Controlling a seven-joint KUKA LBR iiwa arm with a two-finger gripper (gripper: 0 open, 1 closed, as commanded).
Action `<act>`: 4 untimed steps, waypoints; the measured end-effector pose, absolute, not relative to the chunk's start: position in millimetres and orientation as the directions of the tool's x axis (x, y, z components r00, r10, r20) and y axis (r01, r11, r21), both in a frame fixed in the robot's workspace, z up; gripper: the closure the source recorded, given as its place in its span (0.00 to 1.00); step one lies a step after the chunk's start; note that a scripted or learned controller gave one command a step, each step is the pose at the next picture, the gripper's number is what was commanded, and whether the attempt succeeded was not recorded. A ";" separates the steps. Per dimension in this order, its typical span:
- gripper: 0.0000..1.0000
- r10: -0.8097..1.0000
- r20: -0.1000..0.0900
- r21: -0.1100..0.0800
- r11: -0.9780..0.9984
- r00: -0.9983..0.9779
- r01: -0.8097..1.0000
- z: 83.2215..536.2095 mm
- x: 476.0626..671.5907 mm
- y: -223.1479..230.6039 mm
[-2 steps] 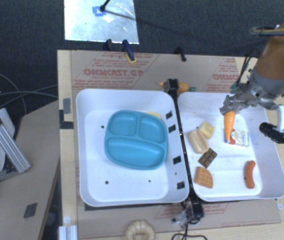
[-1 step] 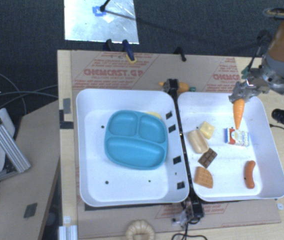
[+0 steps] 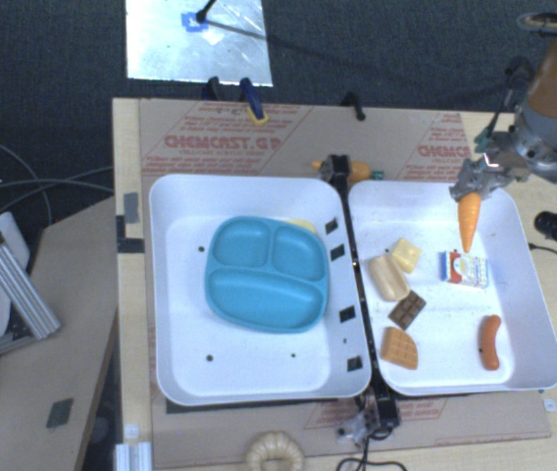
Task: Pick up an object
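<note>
At the upper right of the frame the gripper [image 3: 476,186] hangs over the far edge of the right bin [image 3: 526,263], its fingers closed on the thick top of a toy carrot [image 3: 468,221]. The carrot hangs point down, and its tip appears to be clear of the bin floor, though the slant of the view makes that hard to judge. Just below it in the frame lies a small red, white and blue carton [image 3: 465,268]. Toward the bin's left side sit a pale yellow block [image 3: 406,255], a tan bread roll [image 3: 388,278], a brown chocolate piece [image 3: 407,310] and a waffle [image 3: 399,347]. A sausage [image 3: 490,341] lies near the lower right. The left bin [image 3: 180,292] holds a blue divided tray [image 3: 267,273].
</note>
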State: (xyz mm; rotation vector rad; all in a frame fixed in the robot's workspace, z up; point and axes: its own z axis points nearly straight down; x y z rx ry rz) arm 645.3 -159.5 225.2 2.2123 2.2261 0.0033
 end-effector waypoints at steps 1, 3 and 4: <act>1.00 1.000 0.001 0.000 0.008 -0.008 1.000 233.1 610.9 -114.9; 1.00 1.000 0.001 -0.002 0.007 -0.007 1.000 225.4 532.2 -51.4; 1.00 1.000 0.001 -0.002 0.007 -0.007 1.000 215.4 502.3 -20.2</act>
